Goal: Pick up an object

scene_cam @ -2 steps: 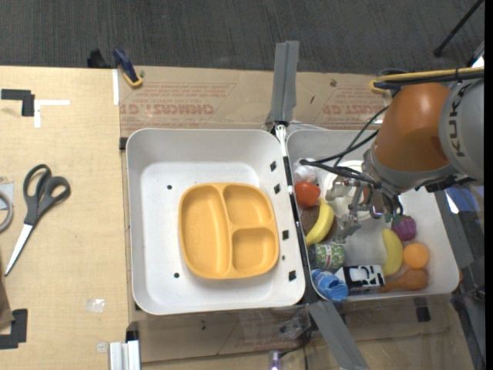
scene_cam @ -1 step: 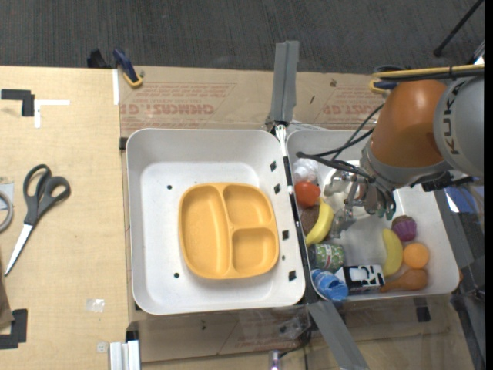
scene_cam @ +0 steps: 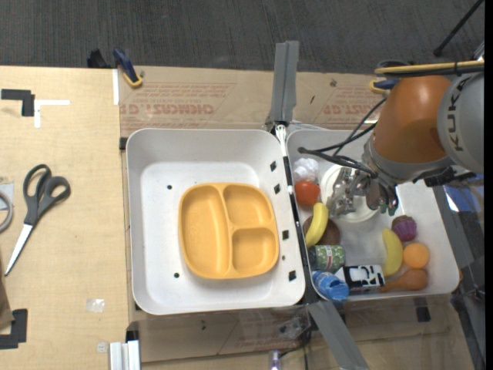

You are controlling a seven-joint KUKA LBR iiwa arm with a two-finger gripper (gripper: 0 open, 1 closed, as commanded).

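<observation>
We saw the gripper (scene_cam: 348, 193) hanging low in the right bin (scene_cam: 439, 284), over a white bowl (scene_cam: 356, 210) near the tomato (scene_cam: 306, 193) and banana (scene_cam: 317, 223). Whether its fingers were parted or closed we could not tell, and nothing showed between them. The bowl looked light, stiff and slick, so we judged its rim the best hold.

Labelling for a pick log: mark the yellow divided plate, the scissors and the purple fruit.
yellow divided plate (scene_cam: 202, 230), camera view, floor of its long compartment
scissors (scene_cam: 38, 185), camera view, handle loops
purple fruit (scene_cam: 404, 227), camera view, its top
</observation>
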